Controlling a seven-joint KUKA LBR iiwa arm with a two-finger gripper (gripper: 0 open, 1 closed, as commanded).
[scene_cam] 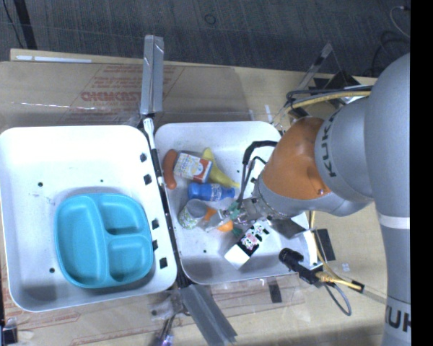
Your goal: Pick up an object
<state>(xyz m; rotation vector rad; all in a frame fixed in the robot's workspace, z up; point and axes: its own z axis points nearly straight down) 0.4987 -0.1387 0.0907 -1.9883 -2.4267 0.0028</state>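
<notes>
Clutter [202, 193] is crowding the right bin's [224, 130] left half; the arm [303, 168] is overhanging its right side, blocking access there.

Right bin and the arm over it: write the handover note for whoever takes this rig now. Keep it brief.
Gripper: low in the right bin, among the clutter; the view does not settle whether it holds anything.
Things: in the right bin, a small carton, a blue bottle, an orange sausage-shaped toy, a clear cup and a black-and-white box near the front wall. The left bin holds a blue divided tray.
Done: arm brought down over the pile.
Left: grip one object and lift it clear.
</notes>
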